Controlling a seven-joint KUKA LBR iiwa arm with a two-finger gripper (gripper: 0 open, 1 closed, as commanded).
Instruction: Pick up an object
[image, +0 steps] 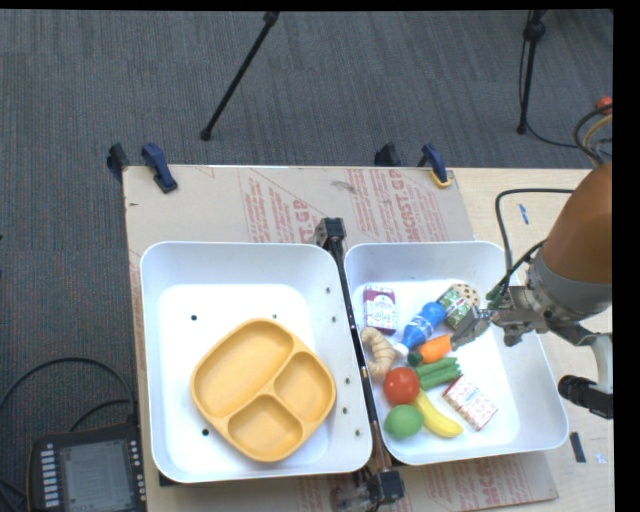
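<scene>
The gripper (478, 322) hung low inside the right bin (535, 425), reaching in from that bin's right wall, and its fingers were lost against the clutter beneath them, so how wide it stood I could not tell, nor whether anything sat between them. Nothing was visibly lifted.

The relation that mattered: the pile lay just to the gripper's left and toward the bin's near edge. Closest of all was the patterned box (460, 301), right at the fingertips, touching or nearly so. Just beside it ran the blue bottle (424, 322), its long axis slanting from the bin's far right down toward its near left. The carrot (434, 349) sat just below the tip, lying roughly across the bin. My read was that the patterned box or the carrot was the likeliest target, being nearest.

The count in the right bin: one purple carton (380, 306) near the left wall, one ginger root (379, 347), one tomato (401, 385), one lime (403, 421), one banana (437, 417), one green pepper (438, 373), one pink wafer pack (470, 402), plus the bottle, box and carrot. Ten in all, packed tight toward the left half.

The left bin (160, 290) held one yellow divided tray (262, 389), three compartments.
</scene>
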